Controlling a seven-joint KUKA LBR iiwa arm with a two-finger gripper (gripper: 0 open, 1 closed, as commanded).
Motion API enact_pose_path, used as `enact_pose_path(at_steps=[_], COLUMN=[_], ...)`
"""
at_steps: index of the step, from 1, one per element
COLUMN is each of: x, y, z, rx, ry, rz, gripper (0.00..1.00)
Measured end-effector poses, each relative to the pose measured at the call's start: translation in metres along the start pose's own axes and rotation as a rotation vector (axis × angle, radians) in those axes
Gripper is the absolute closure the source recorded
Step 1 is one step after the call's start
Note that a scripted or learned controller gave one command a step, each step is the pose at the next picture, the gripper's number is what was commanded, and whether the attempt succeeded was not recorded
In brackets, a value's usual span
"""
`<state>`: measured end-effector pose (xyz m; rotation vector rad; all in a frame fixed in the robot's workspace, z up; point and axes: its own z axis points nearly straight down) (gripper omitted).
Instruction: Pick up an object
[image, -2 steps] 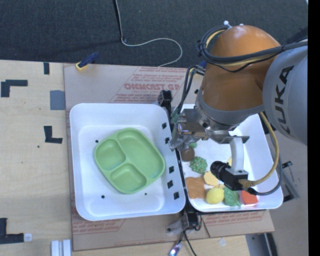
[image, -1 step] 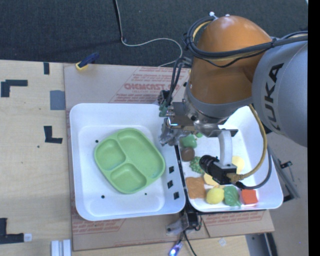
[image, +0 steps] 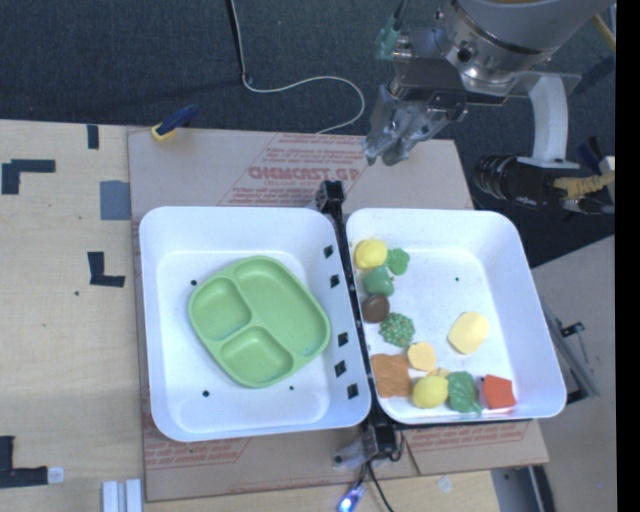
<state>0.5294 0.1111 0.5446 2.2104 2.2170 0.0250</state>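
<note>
Nearest the camera, along the front wall of the right bin, lay a row of small toy foods — an orange slab, a yellow lemon-like piece, a green broccoli and a red-orange block. Further in sat a pale yellow lump, a brown ball, more green pieces and a yellow ball. A green divided plate lay in the left bin. The gripper hung above the cardboard behind the bins, grasping nothing — whether released or clenched I could not tell.
</note>
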Motion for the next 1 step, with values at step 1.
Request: enact_pose_path(at_steps=[1], x=[-0.0457], y=[-0.0408], z=[0.1222], rx=[0.034], ry=[-0.007], rz=[0.008], gripper=[1.00])
